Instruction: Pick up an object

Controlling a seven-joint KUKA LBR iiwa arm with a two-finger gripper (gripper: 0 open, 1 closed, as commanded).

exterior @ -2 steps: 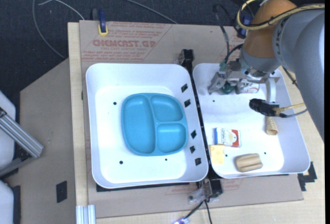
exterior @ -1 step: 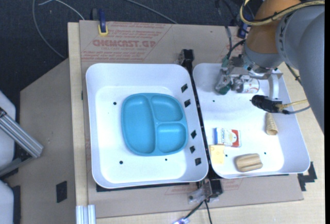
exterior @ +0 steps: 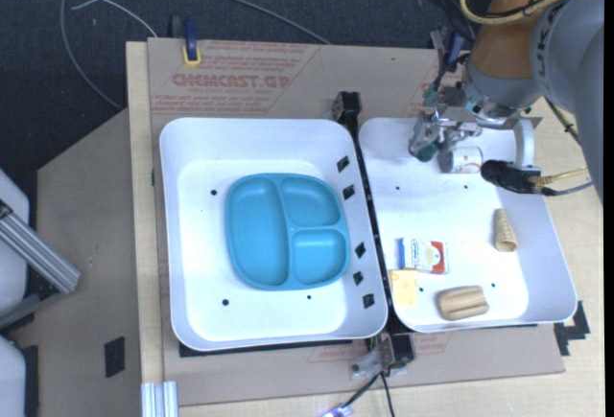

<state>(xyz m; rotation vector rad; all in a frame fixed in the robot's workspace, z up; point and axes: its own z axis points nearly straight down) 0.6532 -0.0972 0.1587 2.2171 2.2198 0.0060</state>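
The robot's tool [exterior: 434, 145] is hovering over the right bin's [exterior: 547, 257] far corner, its grip unclear. A wooden block [exterior: 461, 302], cork [exterior: 505, 230] and small card [exterior: 422, 256] are lying nearby, nothing lifted yet

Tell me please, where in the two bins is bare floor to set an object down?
Left bin: only a narrow margin around the blue divided plate. Right bin: a free patch mid-floor, between the gripper above and the small card box below. Its front is crowded: yellow piece, tan block, cork.
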